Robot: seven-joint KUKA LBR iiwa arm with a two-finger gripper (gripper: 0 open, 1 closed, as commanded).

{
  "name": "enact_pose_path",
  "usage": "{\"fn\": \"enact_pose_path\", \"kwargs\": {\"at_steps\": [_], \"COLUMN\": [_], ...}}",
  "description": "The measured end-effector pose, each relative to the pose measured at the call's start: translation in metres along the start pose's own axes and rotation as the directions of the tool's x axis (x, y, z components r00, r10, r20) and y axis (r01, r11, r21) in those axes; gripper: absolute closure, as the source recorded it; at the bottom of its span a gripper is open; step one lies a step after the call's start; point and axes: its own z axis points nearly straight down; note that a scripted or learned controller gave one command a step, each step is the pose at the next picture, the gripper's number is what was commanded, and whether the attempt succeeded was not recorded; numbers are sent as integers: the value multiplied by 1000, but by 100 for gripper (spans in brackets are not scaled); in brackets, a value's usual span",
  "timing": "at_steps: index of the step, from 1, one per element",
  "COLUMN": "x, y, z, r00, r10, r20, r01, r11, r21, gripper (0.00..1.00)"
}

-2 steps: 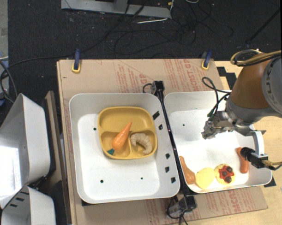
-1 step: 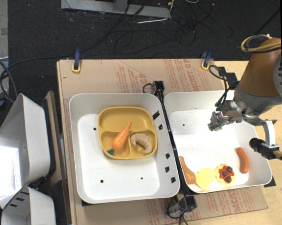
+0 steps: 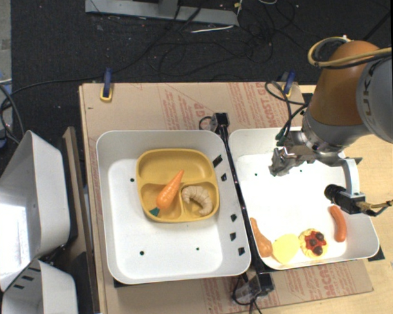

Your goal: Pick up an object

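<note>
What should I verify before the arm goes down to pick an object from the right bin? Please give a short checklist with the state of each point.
1. Gripper above the right bin: ok.
2. Nothing between its fingers: cannot tell.
3. Objects to pick there, sausage, yellow disc, pizza piece, orange drumstick: ok.
4. Gripper directly over one of them: not ok, they lie along the near wall.
5. Carrot and shrimp stay in the yellow plate, left bin: ok.
</note>
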Motion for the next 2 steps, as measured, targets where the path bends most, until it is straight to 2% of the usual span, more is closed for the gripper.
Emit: {"fn": "enact_pose_path", "kwargs": {"at_steps": [2], "x": [95], "y": [17], "z": [-13], "r00": [1000], "r10": [0], "r20": [0], "r01": [0], "r11": [1000], "r21": [1], "gripper": [100]}}
